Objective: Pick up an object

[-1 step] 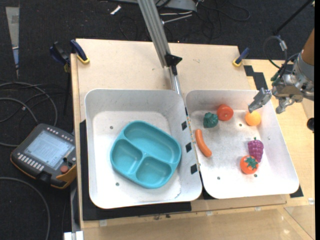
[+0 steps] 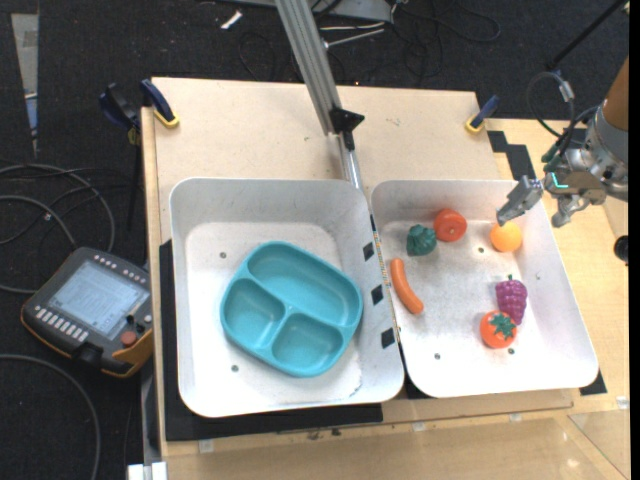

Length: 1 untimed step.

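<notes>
Over the right bin (image 2: 560, 343), at its far right rim, the gripper (image 2: 545, 204) hangs with its two fingers spread apart and nothing between them; one dark finger (image 2: 518, 202) points down just above a small orange fruit (image 2: 506, 237), the other stands outside the rim. No object is lifted yet, so by my reading the pick is at the approach stage, with closing and raising left to do. All the candidates lie on the bin floor: the smooth round orange fruit, a glossy red tomato (image 2: 451, 225), a knobbly dark green broccoli piece (image 2: 420, 239) just beside it, a long orange sausage-like piece (image 2: 405, 286), a bumpy purple grape bunch (image 2: 511, 296) and a red strawberry-like piece (image 2: 498, 330). They look like moulded plastic toys. A hard turquoise divided tray (image 2: 290, 310) sits in the left bin (image 2: 200, 228), on the pale board worktop (image 2: 250, 128).
</notes>
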Each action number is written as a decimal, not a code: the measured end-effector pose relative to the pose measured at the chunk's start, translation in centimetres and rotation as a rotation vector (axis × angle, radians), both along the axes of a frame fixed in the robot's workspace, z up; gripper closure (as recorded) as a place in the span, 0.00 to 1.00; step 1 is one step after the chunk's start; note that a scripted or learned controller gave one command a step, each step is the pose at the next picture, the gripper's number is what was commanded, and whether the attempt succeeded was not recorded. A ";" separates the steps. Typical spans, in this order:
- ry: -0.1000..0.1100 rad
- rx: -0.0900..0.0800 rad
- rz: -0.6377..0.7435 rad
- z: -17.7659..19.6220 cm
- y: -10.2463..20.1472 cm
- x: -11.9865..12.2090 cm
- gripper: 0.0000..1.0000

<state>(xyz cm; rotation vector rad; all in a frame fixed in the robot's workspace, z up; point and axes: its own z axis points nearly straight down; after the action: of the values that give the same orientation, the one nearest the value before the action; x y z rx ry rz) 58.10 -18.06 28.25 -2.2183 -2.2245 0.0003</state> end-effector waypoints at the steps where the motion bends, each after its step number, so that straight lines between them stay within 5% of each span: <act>1: 0.004 0.000 -0.002 -4.4 0.3 0.2 0.00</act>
<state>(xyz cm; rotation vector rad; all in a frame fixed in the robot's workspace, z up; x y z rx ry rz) 58.31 -17.76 23.88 -2.2180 -2.2199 0.0047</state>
